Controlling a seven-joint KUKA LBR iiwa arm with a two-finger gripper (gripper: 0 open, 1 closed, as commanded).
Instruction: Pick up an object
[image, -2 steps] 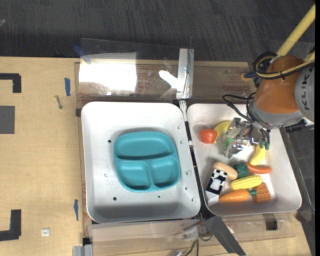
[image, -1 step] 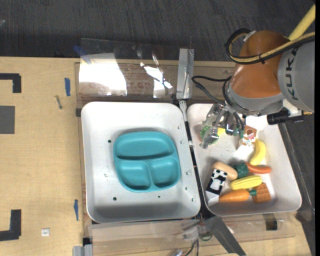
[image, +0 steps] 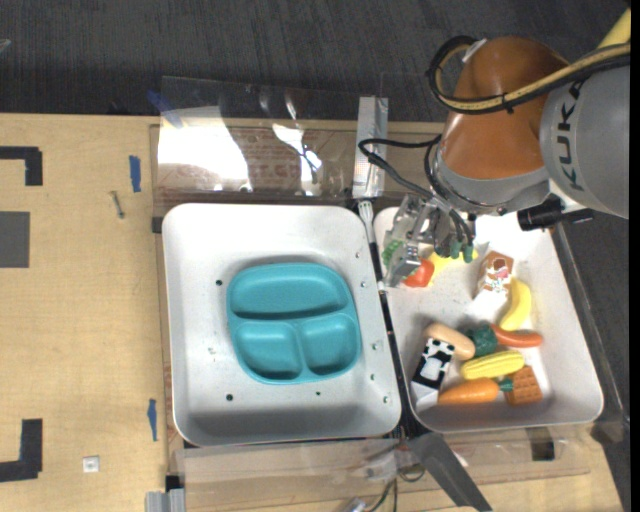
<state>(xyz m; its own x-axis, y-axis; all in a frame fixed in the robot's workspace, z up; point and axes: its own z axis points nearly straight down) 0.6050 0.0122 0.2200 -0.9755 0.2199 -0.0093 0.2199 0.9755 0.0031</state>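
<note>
My gripper (image: 408, 262) hangs over the far left corner of the right bin (image: 570, 300), its metal fingers pointing down and left. A small red-orange toy (image: 419, 273) lies right at the fingertips, touching or nearly touching them; I cannot tell whether it sits between them. Further toys lie in the same bin: a yellow banana (image: 517, 304), a small white and red carton (image: 495, 272), a bread roll (image: 449, 339), a black and white piece (image: 431, 363), a corn cob (image: 491, 364), a carrot (image: 468, 393) and a waffle-like piece (image: 523, 384).
The left bin (image: 190, 330) holds a teal divided tray (image: 293, 320). A ridge where both bins meet runs just left of the gripper. Clear plastic sheeting lies behind the left bin. The grey and orange arm (image: 500, 110) covers the far right bin corner.
</note>
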